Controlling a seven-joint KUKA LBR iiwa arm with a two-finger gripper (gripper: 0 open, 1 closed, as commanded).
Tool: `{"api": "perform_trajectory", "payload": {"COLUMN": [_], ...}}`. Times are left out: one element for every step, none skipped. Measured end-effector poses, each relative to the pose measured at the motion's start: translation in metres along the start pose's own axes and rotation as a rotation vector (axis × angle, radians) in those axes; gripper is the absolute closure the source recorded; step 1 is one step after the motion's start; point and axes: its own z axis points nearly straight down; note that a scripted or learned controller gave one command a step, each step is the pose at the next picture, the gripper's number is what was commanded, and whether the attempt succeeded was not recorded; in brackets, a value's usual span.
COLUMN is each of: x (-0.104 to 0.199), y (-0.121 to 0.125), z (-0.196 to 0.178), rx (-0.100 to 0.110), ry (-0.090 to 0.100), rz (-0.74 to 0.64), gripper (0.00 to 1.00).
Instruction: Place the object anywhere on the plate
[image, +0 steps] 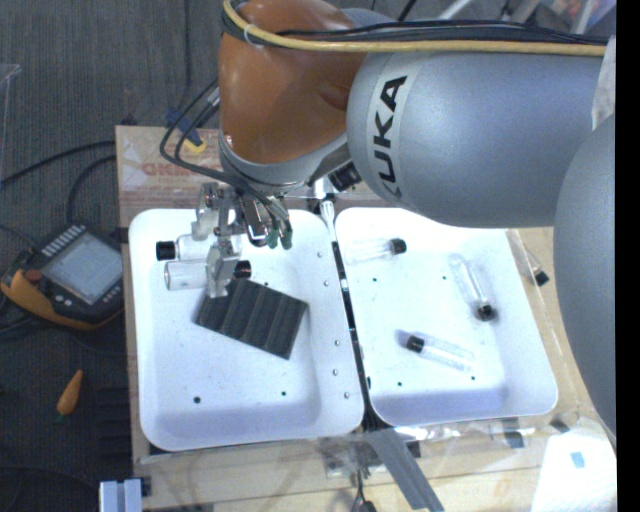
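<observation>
Wooden bench bears two white bins side by side. Over the left bin (230, 400), the gripper (240, 232) hangs just beyond the far edge of the dark ribbed plate (252, 320); I cannot tell whether it is spread or pinching anything. Two capped tubes (185, 274) lie beside the plate's far-left corner, off it. Three more tubes (438, 347) lie well right of the plate, in the right bin (500, 395).

Matt ribbed plate (250, 317), glossy plastic bin (240, 400)

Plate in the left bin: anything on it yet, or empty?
Empty as far as visible: the plate shows a bare ribbed top. The gripper covers its upper-left corner; cannot tell there.
</observation>
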Motion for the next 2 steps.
{"api": "perform_trajectory", "payload": {"x": [-0.068, -0.090], "y": [-0.009, -0.024], "z": [0.004, -0.136], "rx": [-0.002, -0.002], "ry": [-0.003, -0.008], "rz": [-0.620, -1.015], "gripper": [1.00, 1.00]}}
